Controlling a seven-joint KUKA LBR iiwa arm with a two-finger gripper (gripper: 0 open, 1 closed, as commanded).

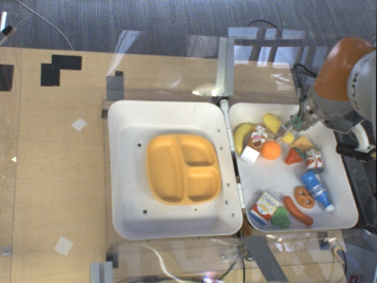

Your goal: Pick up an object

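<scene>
We see the tool (296,122) low over the right bin (344,184) near its far edge, among the toy food: corn cob (272,122), orange ball (271,150), banana (242,135). We cannot tell its state. A yellow tray (182,168) lies in the left bin (126,158).

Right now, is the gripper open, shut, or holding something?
Gripper: cannot be told. It is low in the right bin, among the toy food beside the corn cob; nothing is visibly held.
</scene>
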